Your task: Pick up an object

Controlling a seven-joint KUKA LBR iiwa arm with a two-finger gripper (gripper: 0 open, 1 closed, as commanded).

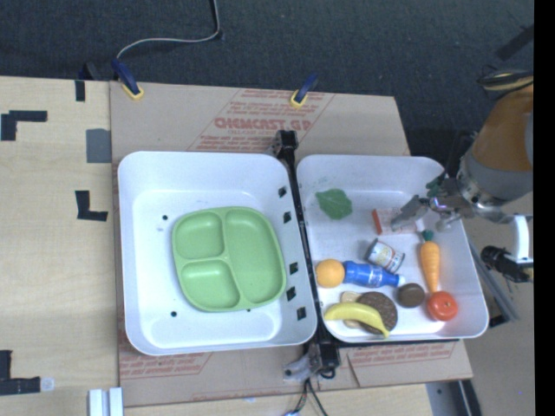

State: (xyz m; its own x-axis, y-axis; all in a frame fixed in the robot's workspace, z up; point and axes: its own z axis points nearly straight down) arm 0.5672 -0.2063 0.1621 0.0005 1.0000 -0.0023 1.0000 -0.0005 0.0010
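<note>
The yellow plastic banana (pixel 355 316) lies nearest the camera, against the front wall of the right-hand shallow white bin (pixel 395 165). Touching it behind is a flat brown round piece (pixel 380 306). Along the same front zone sit a small dark brown ball (pixel 411 295) and a red tomato-shaped toy (pixel 442 306). Further back are an orange sphere (pixel 329 273) touching a blue bottle (pixel 371 275), a small silver tin can (pixel 383 255), an orange toy carrot (pixel 430 265), a thin red stick (pixel 377 222) and a green leafy lump (pixel 334 203).

My claw (pixel 414 215) hangs over the rear right part of this bin, fingers spread apart, with nothing between them. Step in hand, as I judge it: approach, before any grasp. The carrot and the tin can lie closest below me and are likely targets.

Next move requirement: descend with one finger on each side of the chosen item, clear of its neighbours, then close.

The left white bin (pixel 139 232) holds a green three-compartment plate (pixel 230 258); both bins stand on the cardboard-covered worktop (pixel 243 120).
</note>
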